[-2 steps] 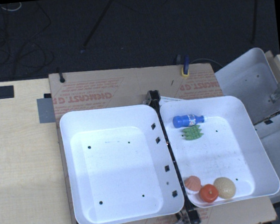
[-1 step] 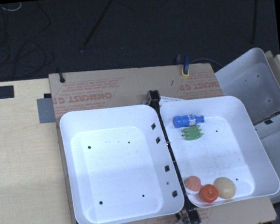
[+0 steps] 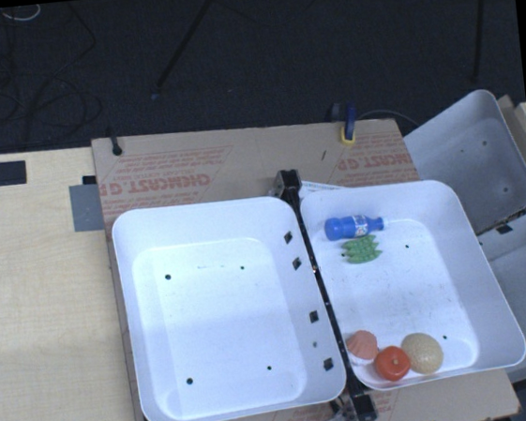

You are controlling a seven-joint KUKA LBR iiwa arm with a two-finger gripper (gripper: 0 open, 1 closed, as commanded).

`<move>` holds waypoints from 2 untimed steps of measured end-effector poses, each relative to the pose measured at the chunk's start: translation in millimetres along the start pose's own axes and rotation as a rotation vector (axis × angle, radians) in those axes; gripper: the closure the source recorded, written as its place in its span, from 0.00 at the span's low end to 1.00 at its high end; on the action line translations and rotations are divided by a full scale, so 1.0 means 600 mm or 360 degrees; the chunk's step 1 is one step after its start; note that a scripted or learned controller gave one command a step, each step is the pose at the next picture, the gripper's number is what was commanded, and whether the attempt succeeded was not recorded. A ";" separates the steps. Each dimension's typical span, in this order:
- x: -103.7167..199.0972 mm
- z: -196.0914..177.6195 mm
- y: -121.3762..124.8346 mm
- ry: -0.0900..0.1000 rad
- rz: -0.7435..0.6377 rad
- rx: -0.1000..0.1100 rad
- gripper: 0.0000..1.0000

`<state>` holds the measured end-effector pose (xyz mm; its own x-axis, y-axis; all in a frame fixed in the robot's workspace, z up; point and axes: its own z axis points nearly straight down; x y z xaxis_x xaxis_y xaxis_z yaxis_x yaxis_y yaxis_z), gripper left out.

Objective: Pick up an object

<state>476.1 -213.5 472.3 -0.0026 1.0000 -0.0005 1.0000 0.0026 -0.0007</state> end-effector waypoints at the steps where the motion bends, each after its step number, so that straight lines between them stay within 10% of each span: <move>1: 0.000 -0.024 0.000 0.0000 -0.0002 -0.0001 0.00; 2: 0.001 -0.040 0.001 0.0000 -0.0012 0.0002 1.00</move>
<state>477.0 -213.1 496.2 -0.0098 1.0000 -0.0006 0.9999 0.0098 -0.0018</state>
